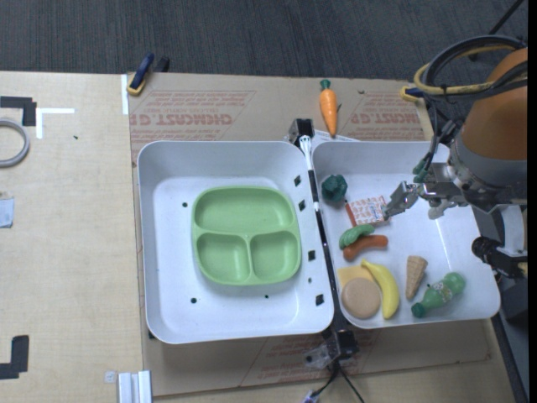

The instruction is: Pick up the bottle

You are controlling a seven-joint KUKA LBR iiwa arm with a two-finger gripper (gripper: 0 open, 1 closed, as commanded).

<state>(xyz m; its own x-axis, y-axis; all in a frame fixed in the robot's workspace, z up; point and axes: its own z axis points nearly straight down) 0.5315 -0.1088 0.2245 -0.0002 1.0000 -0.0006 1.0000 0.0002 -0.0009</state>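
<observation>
The bottle (438, 295) is green and lies on its side in the front right corner of the right bin (470, 313), its neck pointing left. My gripper (402, 199) hangs over the middle of that bin, well behind the bottle and a little to its left. It is just at the right edge of a red and white packet (366, 210). I see nothing held in the gripper.
In the right bin with the bottle are an ice cream cone (415, 275), a banana (385, 287), a round tan cookie (362, 298), an orange and green vegetable (363, 241) and a dark green lump (335, 187). The left bin (159, 225) holds a green divided plate (247, 236). A toy carrot (327, 106) lies behind the bins.
</observation>
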